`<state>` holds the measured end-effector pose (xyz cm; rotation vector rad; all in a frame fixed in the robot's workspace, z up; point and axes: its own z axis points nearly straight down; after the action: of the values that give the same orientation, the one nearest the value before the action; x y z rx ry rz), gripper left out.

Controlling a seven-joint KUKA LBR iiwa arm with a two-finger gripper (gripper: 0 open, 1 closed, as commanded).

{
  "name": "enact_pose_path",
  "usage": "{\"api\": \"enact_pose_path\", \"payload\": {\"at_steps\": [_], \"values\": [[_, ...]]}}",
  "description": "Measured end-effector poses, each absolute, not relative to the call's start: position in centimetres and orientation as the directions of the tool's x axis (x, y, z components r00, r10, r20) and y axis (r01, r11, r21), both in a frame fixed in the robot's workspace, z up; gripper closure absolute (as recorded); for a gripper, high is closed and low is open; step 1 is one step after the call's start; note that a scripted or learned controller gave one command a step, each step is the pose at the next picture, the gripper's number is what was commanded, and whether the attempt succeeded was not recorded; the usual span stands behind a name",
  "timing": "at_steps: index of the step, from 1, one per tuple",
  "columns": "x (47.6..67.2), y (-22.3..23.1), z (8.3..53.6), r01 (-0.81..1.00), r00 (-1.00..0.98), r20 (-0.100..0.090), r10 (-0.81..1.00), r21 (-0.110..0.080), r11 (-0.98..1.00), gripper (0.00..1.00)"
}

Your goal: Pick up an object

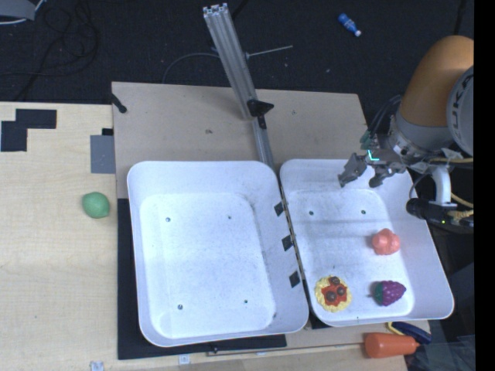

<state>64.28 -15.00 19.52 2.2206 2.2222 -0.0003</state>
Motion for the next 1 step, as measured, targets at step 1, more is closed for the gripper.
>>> {"api": "enact_pose_path", "payload": {"at_steps": [1], "values": [[64.28, -15.0, 19.51, 1.0, -0.001, 0.0, 1.0, 0.0, 0.001, 0.0]]}}
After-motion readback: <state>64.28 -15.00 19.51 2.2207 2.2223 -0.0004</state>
